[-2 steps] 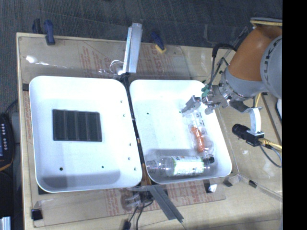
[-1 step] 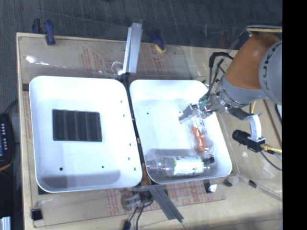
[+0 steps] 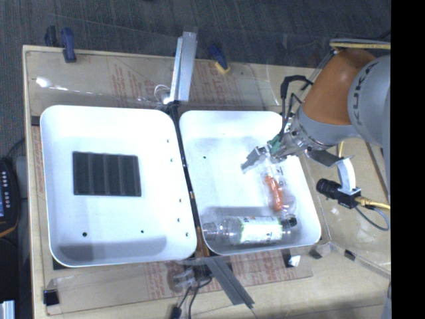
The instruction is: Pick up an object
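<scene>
Reaching into the right bin [image 3: 199,178], nothing lifted yet.
Gripper [image 3: 260,157] hovering with fingers spread and bare, just far of the orange tube [image 3: 275,193]; clear bottle [image 3: 249,230] lying along the near wall. Next: descend, close on tube.

White bins [image 3: 106,121], a dark ribbed panel [image 3: 106,174], an orange-filled clear tube [image 3: 277,191].

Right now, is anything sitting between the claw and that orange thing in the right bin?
Nothing visible stands in the way. The claw hangs over the right bin, just above the orange object, with bare bin floor between them. The clear bottle lies farther toward the bin's near wall, beyond the orange object.
</scene>
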Robot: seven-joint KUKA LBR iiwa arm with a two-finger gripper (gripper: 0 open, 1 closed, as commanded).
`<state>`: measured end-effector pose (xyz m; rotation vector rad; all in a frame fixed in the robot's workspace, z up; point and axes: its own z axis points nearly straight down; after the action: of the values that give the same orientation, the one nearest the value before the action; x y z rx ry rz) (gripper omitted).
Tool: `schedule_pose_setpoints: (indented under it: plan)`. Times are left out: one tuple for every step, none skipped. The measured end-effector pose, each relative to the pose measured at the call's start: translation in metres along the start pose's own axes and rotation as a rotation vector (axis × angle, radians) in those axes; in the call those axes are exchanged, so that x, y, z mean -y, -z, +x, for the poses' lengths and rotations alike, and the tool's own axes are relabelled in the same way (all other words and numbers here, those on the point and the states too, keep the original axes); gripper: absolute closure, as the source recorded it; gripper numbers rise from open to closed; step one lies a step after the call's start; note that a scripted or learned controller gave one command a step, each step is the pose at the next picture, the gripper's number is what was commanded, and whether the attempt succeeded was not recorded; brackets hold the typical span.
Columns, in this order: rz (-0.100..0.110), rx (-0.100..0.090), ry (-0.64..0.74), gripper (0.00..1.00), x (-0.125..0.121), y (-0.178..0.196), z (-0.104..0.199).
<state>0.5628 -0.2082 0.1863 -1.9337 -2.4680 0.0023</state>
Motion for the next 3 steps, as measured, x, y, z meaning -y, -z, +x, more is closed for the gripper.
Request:
schedule_pose_setpoints:
  plan:
    - [-0.002, 0.002, 0.036, 0.0, -0.009, -0.011, -0.002]
    - [0.003, -0.002, 0.028, 0.0, 0.002, -0.002, 0.001]
    - [0.003, -0.003, 0.07, 0.0, 0.006, -0.001, 0.002]
